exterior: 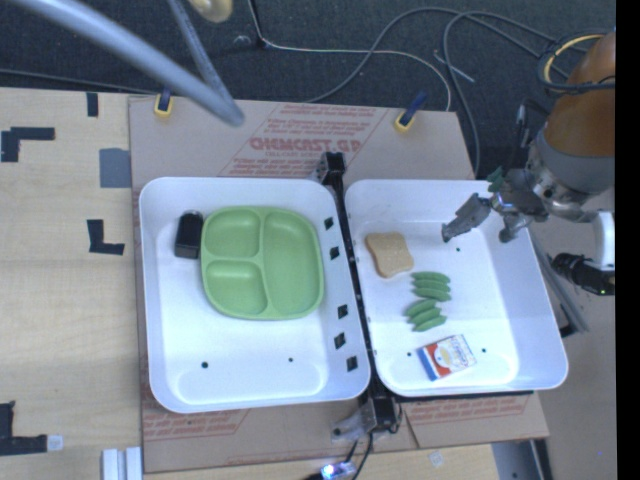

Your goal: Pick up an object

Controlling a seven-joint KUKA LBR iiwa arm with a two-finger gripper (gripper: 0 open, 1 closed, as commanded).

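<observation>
Gripper (484, 219) hangs over the right bin's (520, 298) upper right part, fingers spread apart with nothing between them. Bread (389, 254), two pea pods (429, 299) and a small carton (445, 356) lie in that bin; a green plate (263, 264) and black block (188, 235) sit in the left bin (170, 328)

A single fixed camera looks down at a slant on two white bins (150, 298) side by side, the arm (575, 118) entering from the right, apparently from moderate height.
</observation>
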